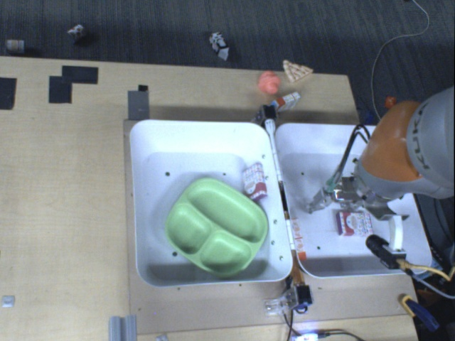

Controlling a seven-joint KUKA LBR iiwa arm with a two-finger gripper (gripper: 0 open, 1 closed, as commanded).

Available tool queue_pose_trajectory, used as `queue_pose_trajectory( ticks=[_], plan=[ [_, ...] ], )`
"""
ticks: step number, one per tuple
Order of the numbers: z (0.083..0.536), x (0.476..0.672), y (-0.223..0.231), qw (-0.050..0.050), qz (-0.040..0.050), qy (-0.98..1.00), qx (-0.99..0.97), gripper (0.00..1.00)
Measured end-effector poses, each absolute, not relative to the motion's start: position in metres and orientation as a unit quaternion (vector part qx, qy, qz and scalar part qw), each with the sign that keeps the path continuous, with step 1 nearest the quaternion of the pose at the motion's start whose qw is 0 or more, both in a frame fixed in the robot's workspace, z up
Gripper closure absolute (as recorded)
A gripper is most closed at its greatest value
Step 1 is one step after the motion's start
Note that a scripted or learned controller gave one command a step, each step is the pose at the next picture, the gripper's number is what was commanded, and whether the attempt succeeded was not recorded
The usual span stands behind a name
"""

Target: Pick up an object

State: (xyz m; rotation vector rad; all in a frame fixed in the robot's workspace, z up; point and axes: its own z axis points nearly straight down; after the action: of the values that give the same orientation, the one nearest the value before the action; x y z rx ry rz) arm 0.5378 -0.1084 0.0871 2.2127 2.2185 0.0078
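Approach step. Red-white packet [353,223] lies flat in right bin [313,148], just beside gripper [328,195]; claw opening: cannot tell, nothing seen held. Next: descend squarely over packet. Farther off, left bin [149,190] holds green tray [217,224].

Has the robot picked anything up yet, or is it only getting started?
Not yet, by the look of it. Nothing looks lifted: the green divided plate and a small packet lie in the left bin, and another packet lies flat in the right bin. The gripper is down in the right bin, beside that packet. I can't tell whether it has grabbed anything. Grabbing and lifting are still to do.
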Motion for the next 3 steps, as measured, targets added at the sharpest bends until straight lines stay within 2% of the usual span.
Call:
queue_pose_trajectory(
  ticks=[1,2,3],
  plan=[
    [0.086,0.583,-0.158,0.003,0.0015,0.708,0.706,0.0],
    [0.087,0.536,-0.179,0.003,0.0014,0.708,0.707,0.0],
    [0.098,0.539,-0.178,0.006,0.0033,0.708,0.706,1.0]
  ],
)
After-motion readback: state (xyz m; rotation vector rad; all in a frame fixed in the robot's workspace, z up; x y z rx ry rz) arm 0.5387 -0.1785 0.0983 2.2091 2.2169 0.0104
